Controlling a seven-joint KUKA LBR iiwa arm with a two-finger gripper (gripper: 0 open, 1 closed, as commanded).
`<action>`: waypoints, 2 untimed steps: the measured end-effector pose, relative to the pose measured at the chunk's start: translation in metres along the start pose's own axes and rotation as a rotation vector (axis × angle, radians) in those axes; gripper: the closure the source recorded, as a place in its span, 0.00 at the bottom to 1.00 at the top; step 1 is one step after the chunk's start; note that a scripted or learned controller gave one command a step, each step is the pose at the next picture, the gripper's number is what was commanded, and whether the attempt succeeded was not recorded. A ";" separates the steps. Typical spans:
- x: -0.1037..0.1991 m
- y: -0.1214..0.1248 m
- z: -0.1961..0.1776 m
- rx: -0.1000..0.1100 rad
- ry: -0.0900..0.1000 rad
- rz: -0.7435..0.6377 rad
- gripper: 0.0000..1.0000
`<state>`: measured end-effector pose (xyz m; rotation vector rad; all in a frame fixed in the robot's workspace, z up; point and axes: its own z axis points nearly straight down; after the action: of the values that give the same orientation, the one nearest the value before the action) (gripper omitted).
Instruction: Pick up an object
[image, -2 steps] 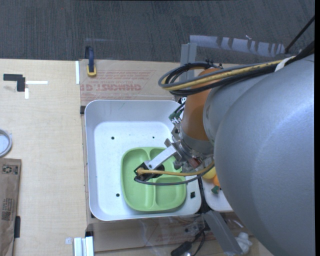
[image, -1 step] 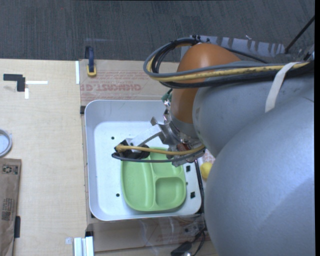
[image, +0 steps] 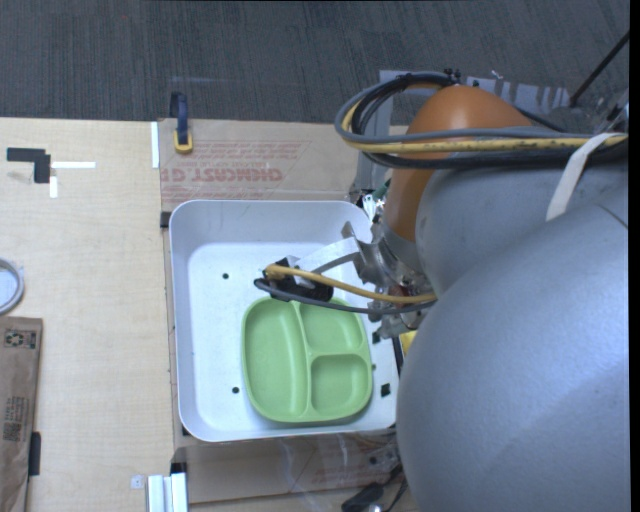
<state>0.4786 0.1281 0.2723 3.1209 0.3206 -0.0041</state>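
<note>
A green tray (image: 292, 362) lay just beside the jaws in the bin (image: 205, 330), probably their target; their opening couldn't be told.

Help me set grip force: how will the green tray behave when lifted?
The tray looks like moulded plastic, so it is probably stiff and light. Flat and wide, it should not roll, but held by one rim it may tilt.

The pale wooden bench (image: 90, 300) sits on a dark grey carpet (image: 200, 50). A cardboard sheet (image: 250, 165) with red lettering lies at the bench's far edge, fixed by a blue and yellow clamp (image: 180, 125). A black L-shaped bracket (image: 30, 160) sits far left, beside white tape strips (image: 72, 165). A brown printed cardboard piece (image: 18, 400) lies at the left edge.
</note>
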 end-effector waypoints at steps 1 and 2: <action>-0.004 0.014 0.047 0.002 -0.004 -0.506 1.00; 0.048 -0.022 0.037 0.001 -0.001 -0.097 1.00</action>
<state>0.5208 0.1589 0.2354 3.1026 0.4711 -0.0059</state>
